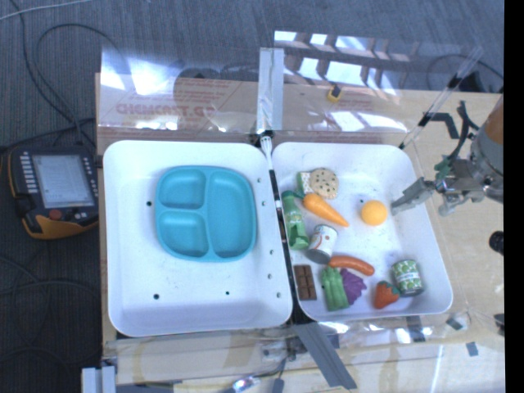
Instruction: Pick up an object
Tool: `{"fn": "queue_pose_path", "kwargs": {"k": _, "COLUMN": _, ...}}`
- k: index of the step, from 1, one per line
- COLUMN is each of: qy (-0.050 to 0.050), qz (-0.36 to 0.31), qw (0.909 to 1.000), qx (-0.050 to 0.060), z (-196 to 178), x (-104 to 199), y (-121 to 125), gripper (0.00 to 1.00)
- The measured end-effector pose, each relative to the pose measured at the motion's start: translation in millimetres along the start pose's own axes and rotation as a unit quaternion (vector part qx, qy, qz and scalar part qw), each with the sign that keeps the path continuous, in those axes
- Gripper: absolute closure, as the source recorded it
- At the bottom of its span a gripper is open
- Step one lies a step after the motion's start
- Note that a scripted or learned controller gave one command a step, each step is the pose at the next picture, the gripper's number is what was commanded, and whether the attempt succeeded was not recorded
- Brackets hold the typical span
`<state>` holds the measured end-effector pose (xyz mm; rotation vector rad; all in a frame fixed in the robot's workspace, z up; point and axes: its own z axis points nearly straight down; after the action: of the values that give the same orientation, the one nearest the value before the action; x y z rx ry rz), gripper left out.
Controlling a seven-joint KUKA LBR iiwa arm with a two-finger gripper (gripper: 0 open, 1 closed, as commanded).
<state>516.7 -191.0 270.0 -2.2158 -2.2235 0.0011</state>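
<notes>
The right bin (409, 166) holds several toy foods: a cookie (325, 182), a carrot (325, 210), an orange ball (374, 212), a green bottle (295, 221), a small white can (323, 237), a red sausage (352, 264), a chocolate bar (305, 282), purple grapes (354, 285), a strawberry (385, 295) and a green can (408, 276). My gripper (419, 209) hovers over the bin's right rim, right of the orange ball. Its two fingers stand apart, open, with nothing between them.
The left bin (131, 285) holds a blue divided plate (205, 213). A handheld control pendant (53, 191) lies on the floor to the left. Clear plastic panels (327, 64) stand behind the bins. Cables run across the carpet.
</notes>
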Motion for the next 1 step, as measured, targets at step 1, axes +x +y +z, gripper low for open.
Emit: {"fn": "queue_pose_path", "kwargs": {"k": 1, "qy": 0.000, "qz": -0.052, "qw": 0.9986, "qx": 0.001, "z": 132.0, "x": 50.7, "y": 73.5, "gripper": 0.00}}
